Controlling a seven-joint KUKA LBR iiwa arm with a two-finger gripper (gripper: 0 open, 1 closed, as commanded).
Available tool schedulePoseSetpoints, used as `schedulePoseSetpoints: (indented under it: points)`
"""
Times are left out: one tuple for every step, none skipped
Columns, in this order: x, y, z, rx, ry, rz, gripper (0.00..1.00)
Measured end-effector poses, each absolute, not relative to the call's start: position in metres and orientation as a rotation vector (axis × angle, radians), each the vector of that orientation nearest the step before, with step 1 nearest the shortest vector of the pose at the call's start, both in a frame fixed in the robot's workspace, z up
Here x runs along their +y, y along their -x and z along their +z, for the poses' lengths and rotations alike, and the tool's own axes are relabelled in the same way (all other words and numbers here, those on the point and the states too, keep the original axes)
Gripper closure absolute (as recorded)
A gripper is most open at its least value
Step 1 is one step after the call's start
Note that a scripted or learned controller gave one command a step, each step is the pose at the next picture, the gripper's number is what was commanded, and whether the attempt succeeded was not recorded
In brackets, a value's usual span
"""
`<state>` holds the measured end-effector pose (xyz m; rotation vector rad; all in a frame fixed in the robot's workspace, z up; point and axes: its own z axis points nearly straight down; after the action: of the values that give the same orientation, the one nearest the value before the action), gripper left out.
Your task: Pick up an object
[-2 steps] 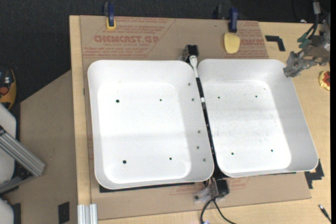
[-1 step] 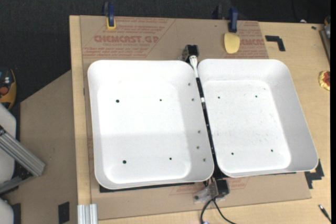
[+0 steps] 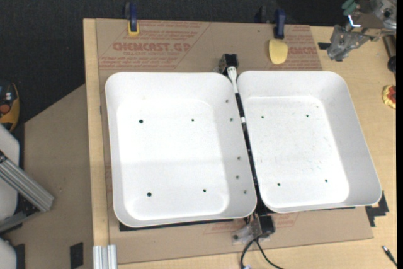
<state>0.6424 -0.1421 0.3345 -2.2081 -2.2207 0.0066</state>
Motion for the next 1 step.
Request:
schedulePoseSetpoints:
  points:
    - [-0.0986, -0.6662, 0.2488, -2.221, 2.209, 0.006, 1.0]
